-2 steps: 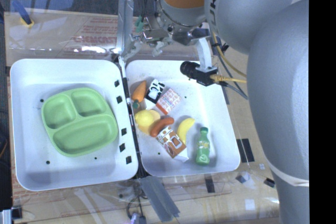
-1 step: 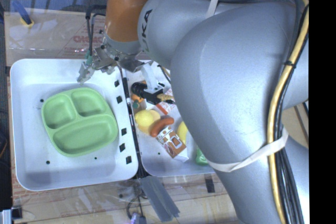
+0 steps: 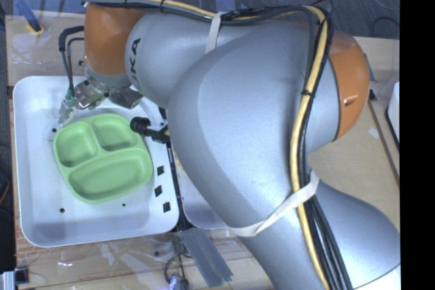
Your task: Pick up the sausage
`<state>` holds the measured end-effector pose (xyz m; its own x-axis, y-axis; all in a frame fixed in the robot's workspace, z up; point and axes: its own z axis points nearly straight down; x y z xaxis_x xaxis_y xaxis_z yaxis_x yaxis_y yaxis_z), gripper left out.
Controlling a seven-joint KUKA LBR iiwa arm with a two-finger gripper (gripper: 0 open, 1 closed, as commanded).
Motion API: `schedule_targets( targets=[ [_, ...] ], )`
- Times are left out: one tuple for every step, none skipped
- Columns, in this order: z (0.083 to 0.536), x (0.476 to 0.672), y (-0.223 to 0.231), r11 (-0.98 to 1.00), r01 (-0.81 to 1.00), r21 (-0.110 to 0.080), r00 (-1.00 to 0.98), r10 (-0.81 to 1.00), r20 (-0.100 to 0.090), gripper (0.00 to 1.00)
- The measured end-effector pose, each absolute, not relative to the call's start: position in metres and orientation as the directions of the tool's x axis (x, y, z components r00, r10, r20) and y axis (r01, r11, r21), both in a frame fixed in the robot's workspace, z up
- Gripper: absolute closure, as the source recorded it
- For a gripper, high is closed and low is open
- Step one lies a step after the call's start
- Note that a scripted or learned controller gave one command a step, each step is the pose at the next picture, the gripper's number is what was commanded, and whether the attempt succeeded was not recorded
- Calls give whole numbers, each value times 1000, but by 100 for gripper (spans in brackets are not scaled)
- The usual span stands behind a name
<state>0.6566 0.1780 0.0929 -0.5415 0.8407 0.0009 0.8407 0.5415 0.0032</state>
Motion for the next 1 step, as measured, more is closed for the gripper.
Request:
schedule_targets(
  targets=[
    [101,654,173,612,791,7,-612,791,3,0]
  ],
)
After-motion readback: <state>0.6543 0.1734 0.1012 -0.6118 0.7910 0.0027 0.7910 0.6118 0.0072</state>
